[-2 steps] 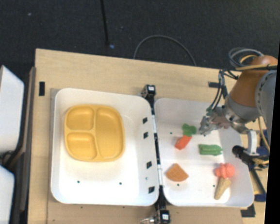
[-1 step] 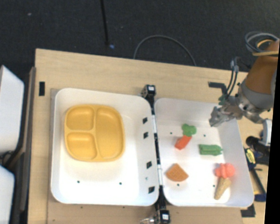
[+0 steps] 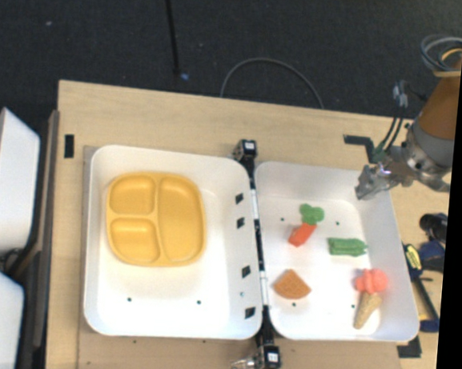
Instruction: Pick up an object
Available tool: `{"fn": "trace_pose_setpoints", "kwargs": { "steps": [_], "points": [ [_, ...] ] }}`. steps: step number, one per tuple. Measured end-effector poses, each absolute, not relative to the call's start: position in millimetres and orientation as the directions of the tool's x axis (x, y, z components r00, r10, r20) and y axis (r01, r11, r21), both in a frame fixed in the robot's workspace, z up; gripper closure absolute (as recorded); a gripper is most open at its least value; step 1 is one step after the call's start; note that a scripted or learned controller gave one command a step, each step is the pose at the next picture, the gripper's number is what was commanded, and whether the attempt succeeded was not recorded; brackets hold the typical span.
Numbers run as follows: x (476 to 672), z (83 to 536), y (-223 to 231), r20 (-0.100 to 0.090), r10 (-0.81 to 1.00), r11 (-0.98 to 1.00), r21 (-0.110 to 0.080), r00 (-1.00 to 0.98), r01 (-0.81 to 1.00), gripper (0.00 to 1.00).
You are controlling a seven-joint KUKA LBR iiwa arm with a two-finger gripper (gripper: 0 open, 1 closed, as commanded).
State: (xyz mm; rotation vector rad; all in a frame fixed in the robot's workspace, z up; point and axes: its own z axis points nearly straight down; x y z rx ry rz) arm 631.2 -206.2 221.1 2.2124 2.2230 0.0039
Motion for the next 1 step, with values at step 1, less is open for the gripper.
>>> {"fn": "trace_pose_setpoints", "kwargs": {
  "steps": [1],
  "points": [
    [619.9, 235.3, -154.2, 0.0, 1.0, 0.006, 0.001, -0.006, 1.0, 1.0]
  ]
}}
